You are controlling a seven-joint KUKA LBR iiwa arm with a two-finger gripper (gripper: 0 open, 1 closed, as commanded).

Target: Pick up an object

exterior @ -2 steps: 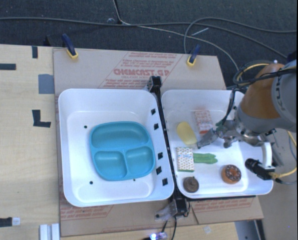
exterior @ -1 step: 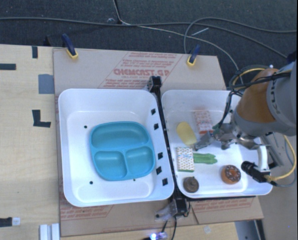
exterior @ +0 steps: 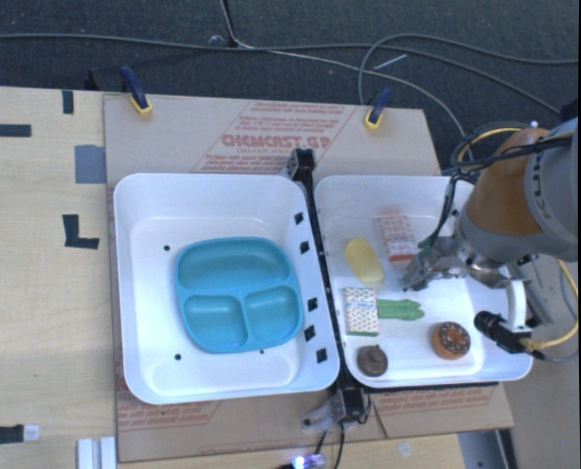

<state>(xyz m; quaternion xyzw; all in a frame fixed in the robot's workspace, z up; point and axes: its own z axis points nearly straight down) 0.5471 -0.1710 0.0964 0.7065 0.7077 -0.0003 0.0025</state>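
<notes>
Green pod (exterior: 399, 309) lies flat — long axis left-right — beside the claw (exterior: 414, 277); its grip state unclear.

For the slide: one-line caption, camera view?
Gripper hovers over right bin items; blue tray fills left bin.

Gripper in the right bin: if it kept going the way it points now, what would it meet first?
Probably the green object, lying just down-left of the gripper; the patterned packet lies beyond. Height above them is unclear.
</notes>
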